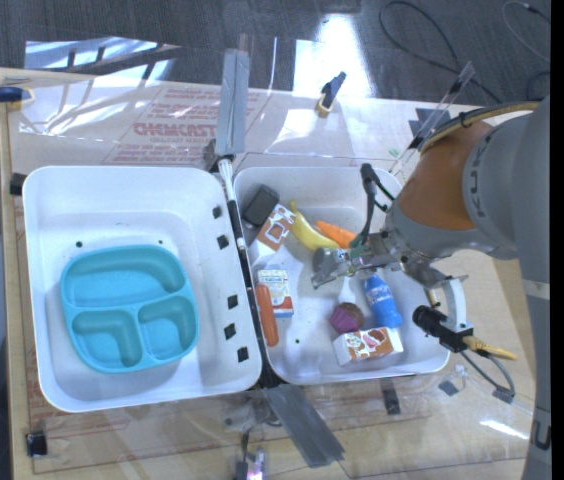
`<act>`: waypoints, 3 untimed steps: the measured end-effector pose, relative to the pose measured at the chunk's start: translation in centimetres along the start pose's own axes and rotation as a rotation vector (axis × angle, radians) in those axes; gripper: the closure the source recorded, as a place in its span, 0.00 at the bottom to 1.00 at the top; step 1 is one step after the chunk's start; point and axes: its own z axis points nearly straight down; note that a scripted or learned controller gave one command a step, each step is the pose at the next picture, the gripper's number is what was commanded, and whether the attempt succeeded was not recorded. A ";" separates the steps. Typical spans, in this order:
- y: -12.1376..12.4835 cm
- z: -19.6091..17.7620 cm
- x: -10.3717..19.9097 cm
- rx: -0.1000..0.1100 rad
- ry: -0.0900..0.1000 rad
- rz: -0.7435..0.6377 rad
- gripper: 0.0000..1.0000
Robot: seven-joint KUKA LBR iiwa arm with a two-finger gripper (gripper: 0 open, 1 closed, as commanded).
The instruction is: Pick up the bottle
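The bottle point(383, 304) is blue with a pale label and lies on its side in the right bin point(302, 366), right of centre. My gripper point(328, 266) hangs low over that bin, just up and left of the bottle, beside its upper end. A white piece point(348, 290) sits between the gripper and the bottle's blue body; whether it belongs to the bottle is unclear. Nothing visibly sits in the gripper.
The right bin also holds a banana point(307, 231), a carrot point(335, 234), a black block point(260, 206), two small cartons point(276, 226) point(275, 291), a red stick point(266, 320), a purple ball point(346, 318) and a carton point(369, 344). The left bin point(47, 198) holds a blue divided tray point(127, 306).
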 end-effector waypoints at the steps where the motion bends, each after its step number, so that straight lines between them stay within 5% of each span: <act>1: 0.0 -1.0 0.0 0.001 -0.001 -0.004 1.00; 2: 0.1 -1.9 0.0 0.002 -0.002 -0.009 1.00; 3: -2.5 3.1 2.4 0.001 0.002 0.013 1.00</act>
